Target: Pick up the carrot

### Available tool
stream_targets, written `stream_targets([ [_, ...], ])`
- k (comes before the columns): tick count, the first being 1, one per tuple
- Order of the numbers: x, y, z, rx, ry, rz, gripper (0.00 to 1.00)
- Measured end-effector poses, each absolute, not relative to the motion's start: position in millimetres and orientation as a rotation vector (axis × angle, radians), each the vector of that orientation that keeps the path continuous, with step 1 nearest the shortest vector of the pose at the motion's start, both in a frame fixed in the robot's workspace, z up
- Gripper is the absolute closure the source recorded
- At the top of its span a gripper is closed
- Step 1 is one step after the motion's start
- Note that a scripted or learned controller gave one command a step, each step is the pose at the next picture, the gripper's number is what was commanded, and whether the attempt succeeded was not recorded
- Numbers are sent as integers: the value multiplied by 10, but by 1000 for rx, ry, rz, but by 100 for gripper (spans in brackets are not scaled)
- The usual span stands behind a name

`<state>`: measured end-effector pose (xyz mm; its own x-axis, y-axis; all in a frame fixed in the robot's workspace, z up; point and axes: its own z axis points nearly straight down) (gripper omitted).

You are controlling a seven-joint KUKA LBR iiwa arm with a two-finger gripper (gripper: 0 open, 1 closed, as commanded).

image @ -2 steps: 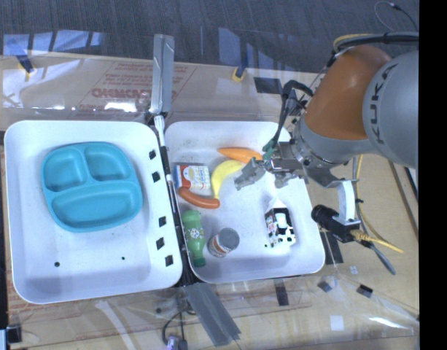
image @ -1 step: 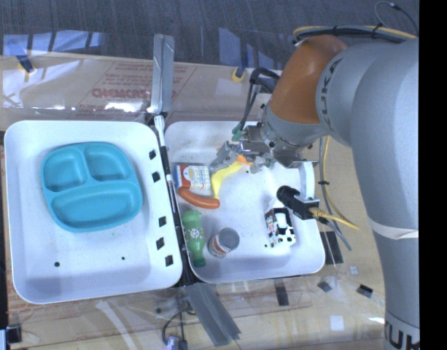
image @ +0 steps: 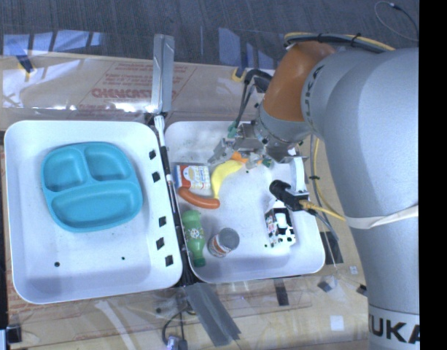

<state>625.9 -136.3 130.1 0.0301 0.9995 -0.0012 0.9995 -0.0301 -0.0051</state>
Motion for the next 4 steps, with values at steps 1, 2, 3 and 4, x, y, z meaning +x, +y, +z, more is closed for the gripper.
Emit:
stream_targets([
  [1, 6572, -1651, 969, -2211, -2210, 0, 0],
  [2, 6563, -1683, 1063, -2210, -2220, 14, 100],
  [3, 6563, -1681, 1062, -2209, -2220, 14, 0],
  [4, 6546, -1691, 902, -2109, -2313, 11, 0],
])
